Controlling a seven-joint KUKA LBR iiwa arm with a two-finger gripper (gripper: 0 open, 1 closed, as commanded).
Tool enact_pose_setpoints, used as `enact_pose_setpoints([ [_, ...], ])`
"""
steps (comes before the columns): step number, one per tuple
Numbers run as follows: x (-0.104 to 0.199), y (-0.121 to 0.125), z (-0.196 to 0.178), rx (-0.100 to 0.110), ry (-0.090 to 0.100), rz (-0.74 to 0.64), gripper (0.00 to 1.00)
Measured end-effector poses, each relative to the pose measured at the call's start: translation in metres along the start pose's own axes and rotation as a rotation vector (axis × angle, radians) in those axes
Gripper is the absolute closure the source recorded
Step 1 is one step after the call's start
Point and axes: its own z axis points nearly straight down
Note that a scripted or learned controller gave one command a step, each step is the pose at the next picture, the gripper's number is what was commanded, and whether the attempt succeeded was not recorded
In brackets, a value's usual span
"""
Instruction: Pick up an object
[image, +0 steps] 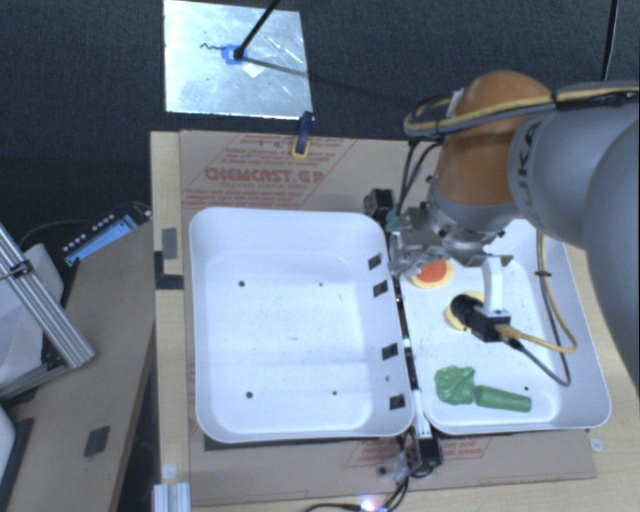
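Mostly masked by the bulky grey-and-orange wrist: gripper (424, 256), low over the right bin (585, 395) near the divide, grip state impossible to tell. Half covered just beneath it, one flat orange disc (434, 274). Close by, one rounded yellow piece (458, 318), partly behind a black block. Nearer the front, one knobbly green toy (478, 391), matte, stalk-shaped. Two glossy white bins, counting the left bin (290, 330).

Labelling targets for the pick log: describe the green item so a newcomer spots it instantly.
Start at the right bin, the one the arm reaches over. Along its near edge lies the green toy, a leafy clump with a stalk pointing right. It is the only green thing; its neighbours are orange and yellow.
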Motion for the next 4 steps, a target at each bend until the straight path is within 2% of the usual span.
enact_pose_setpoints([
  [1,0.085,0.003,-0.078,-0.016,0.001,-0.004,1.0],
  [2,0.149,-0.043,0.015,-0.001,-0.001,-0.001,1.0],
  [3,0.211,-0.044,-0.089,-0.015,0.002,-0.001,1.0],
  [4,0.207,0.006,-0.19,-0.022,0.001,0.003,1.0],
])
